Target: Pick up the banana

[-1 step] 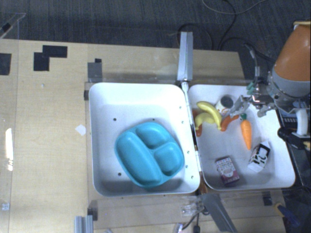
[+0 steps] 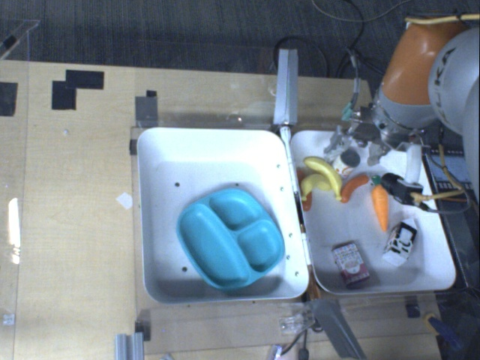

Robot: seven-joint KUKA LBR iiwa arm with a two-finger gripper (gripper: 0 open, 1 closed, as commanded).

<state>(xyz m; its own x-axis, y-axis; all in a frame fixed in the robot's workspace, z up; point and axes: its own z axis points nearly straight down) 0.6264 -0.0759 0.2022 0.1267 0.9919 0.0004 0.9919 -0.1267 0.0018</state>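
Observation:
The yellow banana (image 2: 321, 176) lies curved at the left side of the right bin (image 2: 390, 280), close to the divider. My gripper (image 2: 351, 145) hangs over the bin's far edge, just up and to the right of the banana and apart from it. The grey arm with its orange band (image 2: 415, 70) reaches in from the upper right. Nothing shows between the fingers.
In the right bin lie a red-orange pepper (image 2: 354, 186) touching the banana's right end, a carrot (image 2: 381, 207), a black-and-white packet (image 2: 400, 242) and a small dark red box (image 2: 349, 262). The left bin (image 2: 161, 163) holds a blue divided plate (image 2: 229, 236). Cables (image 2: 412, 190) run along the right bin's far right side.

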